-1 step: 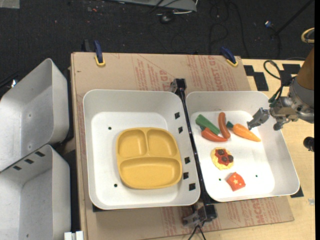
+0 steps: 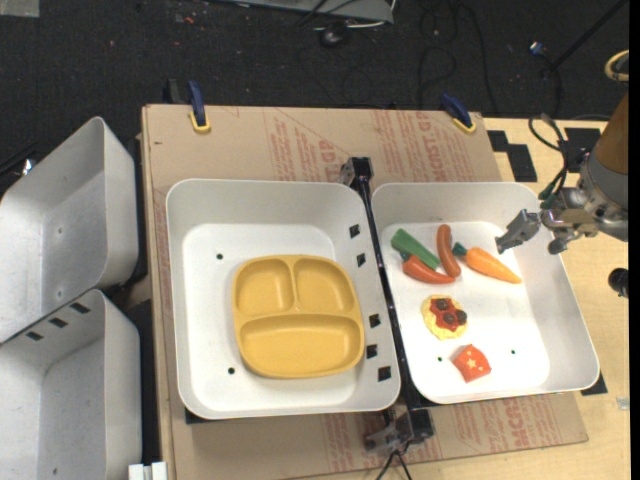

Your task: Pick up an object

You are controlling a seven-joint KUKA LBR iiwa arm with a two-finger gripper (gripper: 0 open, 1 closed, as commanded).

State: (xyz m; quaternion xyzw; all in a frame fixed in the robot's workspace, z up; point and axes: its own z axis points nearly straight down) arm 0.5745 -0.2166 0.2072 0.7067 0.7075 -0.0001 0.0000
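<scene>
Tool point(image 2: 521, 231), finger state unclear, just right of orange carrot point(image 2: 493, 263) in right bin point(image 2: 566, 298).

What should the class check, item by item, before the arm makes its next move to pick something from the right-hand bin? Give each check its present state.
1. Tool is over the right bin: ok, it hangs above the upper right part.
2. Tool carries nothing: ok, nothing shows between its fingers.
3. A target lies near: ok, the orange carrot is just below and left of the tool.
4. Carrot stands apart from neighbours: cannot tell, the red sausage lies close by its left end.
5. Finger opening fits the carrot: cannot tell.
6. Other pieces stay out of the path: ok, the small pizza and red block lie lower in the bin.
</scene>
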